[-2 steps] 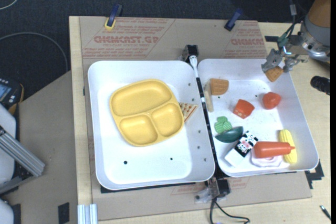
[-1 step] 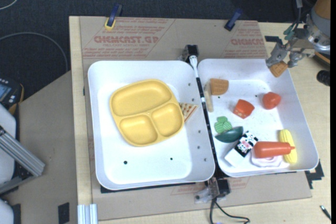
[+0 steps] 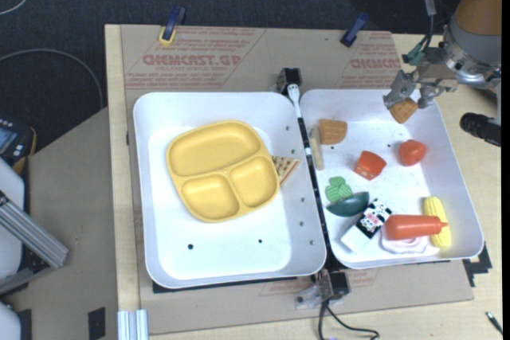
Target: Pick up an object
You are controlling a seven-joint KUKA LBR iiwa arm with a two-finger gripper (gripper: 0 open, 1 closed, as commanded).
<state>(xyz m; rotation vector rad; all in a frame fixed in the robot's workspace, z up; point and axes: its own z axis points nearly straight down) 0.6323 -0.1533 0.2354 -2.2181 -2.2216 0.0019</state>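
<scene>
You would have found the pincer (image 3: pixel 405 101) over the far right part of the right bin (image 3: pixel 454 163), hanging from the grey wrist with the orange band above it, and a small tan-brown block (image 3: pixel 404 111) sat right at its tips. The block was pinched between the two fingers, which were closed in on it with only the block's width between them; it looked raised off the bin floor, though from that slant you could not be certain. The rest of the pickable things lay lower in the same bin, apart from the pincer: an orange-brown bread-like wedge (image 3: pixel 332 130) near the bin's left wall, a red-orange piece (image 3: pixel 370 164) and a red tomato-like piece (image 3: pixel 411 152) near the middle, and toward the near edge a green leafy piece (image 3: pixel 339 189), a dark green vegetable (image 3: pixel 348 205), a small black-and-white toy (image 3: pixel 373 219), an orange carrot (image 3: pixel 412 226) lying on a pinkish-white item (image 3: pixel 405 244), and a yellow corn cob (image 3: pixel 437 217). In the left bin (image 3: pixel 159 243) you had a yellow divided plate (image 3: pixel 219 169) with a waffle piece (image 3: pixel 285 167) touching its right edge. Both bins rested on the cardboard-covered tabletop (image 3: pixel 239 60).
</scene>
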